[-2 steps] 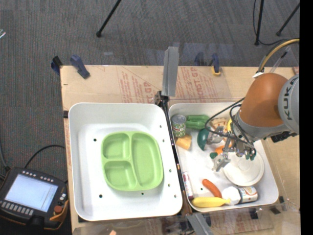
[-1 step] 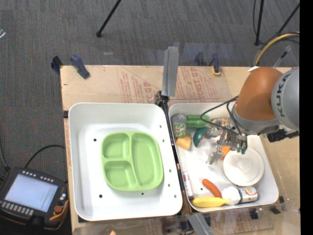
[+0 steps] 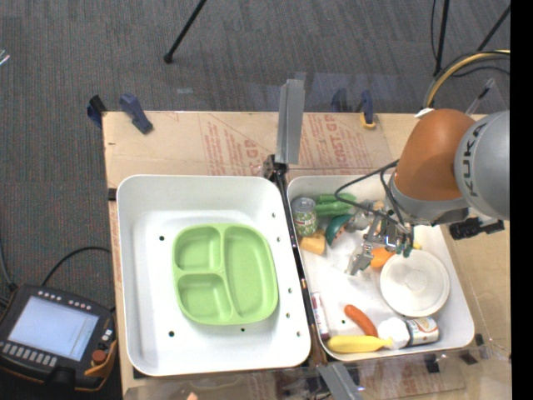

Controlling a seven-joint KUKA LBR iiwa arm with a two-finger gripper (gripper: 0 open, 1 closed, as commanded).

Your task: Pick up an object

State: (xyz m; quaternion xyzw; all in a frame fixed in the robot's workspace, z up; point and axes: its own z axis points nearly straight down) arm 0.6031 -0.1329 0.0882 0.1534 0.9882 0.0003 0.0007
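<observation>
My gripper (image 3: pixel 372 247) hangs low over the middle of the right bin (image 3: pixel 463 307), under the grey arm with its orange band. An orange ball-like object (image 3: pixel 381 259) lies right against the gripper's lower right side, partly hidden by it. I cannot see whether it is held. Left of the gripper are a small can (image 3: pixel 304 216), a dark green curved vegetable (image 3: pixel 337 227), a lighter green one (image 3: pixel 334 206) and a yellow-orange wedge (image 3: pixel 313 243). A white bowl (image 3: pixel 415 283) sits just below and to the right of the gripper.
Along the right bin's front lie a red-orange chili (image 3: pixel 361 318), a banana (image 3: pixel 359 344) and a white bottle (image 3: pixel 410 332) on its side. A marker (image 3: pixel 317 313) rests by the left wall. The left bin (image 3: pixel 141 223) holds a green divided plate (image 3: pixel 225 273).
</observation>
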